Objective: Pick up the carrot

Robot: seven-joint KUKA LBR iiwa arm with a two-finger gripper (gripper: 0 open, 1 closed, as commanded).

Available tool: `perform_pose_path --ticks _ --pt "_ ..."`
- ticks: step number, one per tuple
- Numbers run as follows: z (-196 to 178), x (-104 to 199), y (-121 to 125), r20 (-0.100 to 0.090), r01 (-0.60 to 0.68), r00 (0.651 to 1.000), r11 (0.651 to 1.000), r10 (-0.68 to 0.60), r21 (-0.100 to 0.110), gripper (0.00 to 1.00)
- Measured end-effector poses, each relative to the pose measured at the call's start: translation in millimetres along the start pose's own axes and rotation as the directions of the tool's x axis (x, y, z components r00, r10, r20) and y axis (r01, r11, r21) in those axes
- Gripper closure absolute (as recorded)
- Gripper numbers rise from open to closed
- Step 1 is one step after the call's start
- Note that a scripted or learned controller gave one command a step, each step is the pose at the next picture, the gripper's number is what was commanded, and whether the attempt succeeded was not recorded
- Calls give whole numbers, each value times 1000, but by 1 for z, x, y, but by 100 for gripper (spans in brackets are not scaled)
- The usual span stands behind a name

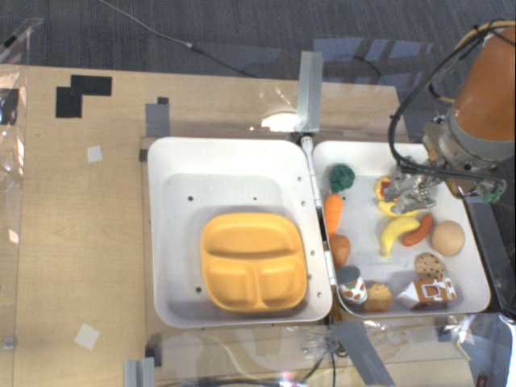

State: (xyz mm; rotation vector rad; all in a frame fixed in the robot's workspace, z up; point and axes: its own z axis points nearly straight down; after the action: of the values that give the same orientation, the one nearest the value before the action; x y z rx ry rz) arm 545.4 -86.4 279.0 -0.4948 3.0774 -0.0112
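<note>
Yellow tray point(254, 260) with three sections sits in left white bin point(173, 216). Right white bin point(476, 285) holds green ball point(342, 176), banana point(395, 232), red sausage point(417, 230), tan round ball point(447, 238), cookie point(430, 264), small house-shaped box point(430, 292), brown egg point(340, 249).

The arm point(488, 87) comes in from the right, its broad orange band filling the upper right corner with the grey wrist section just below it. Black cables loop along its left side down toward the wrist. The gripper point(411, 192) hangs low at the far right of the scene, its metal fingers pointing down and leftward; their spacing cannot be made out.
</note>
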Motion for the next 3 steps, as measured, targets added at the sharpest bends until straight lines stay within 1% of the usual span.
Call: perform_pose_path --ticks 1,2,3 --pt "25 4 -59 -10 398 917 917 -398 -12 100" --pt "0 60 -25 -1 840 542 542 -841 -18 100" --pt "-15 84 -74 8 1000 -3 -3 -1000 -16 100"
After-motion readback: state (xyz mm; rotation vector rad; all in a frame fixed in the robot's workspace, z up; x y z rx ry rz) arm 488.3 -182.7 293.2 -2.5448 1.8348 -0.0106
